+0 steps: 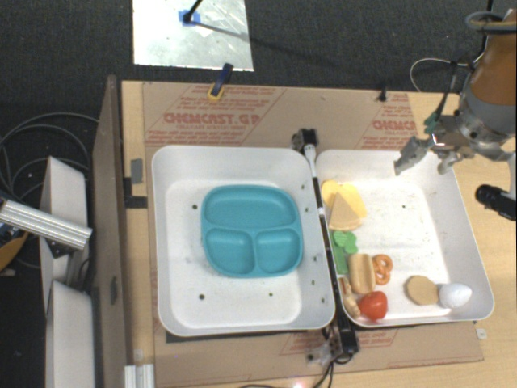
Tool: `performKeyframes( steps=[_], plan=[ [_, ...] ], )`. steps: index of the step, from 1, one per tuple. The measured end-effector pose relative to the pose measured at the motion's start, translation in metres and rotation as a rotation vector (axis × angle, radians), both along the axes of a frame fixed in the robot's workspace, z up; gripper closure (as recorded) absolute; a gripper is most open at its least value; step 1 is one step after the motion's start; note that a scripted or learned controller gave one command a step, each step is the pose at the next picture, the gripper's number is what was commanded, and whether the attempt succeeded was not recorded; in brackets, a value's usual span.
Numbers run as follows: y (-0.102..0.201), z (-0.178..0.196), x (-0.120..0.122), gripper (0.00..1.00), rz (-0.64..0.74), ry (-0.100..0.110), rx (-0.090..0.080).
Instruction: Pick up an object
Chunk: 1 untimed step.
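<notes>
Inside the right bin [472, 241], toy food [359, 253] lies along the left wall and near edge. Far right, above the bin's far rim, hangs the gripper [426, 157], fingers apart, empty. Food lies nearer and leftward.

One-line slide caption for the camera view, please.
Open gripper above the right bin's far edge; toy food along its left and near sides; blue tray in left bin.

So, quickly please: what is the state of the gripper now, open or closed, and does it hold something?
Gripper: open, holding nothing, above the far right corner of the right bin.
</notes>
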<state>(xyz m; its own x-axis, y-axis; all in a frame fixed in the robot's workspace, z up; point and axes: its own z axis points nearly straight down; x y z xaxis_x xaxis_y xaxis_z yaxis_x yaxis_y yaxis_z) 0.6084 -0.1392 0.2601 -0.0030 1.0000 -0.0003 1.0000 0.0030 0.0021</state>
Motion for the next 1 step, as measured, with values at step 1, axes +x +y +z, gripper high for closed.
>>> performKeyframes(
  steps=[1],
  plan=[
    [0.0108, -0.106, -0.0537, 0.0, -0.003, 0.013, 0.004]
  ],
)
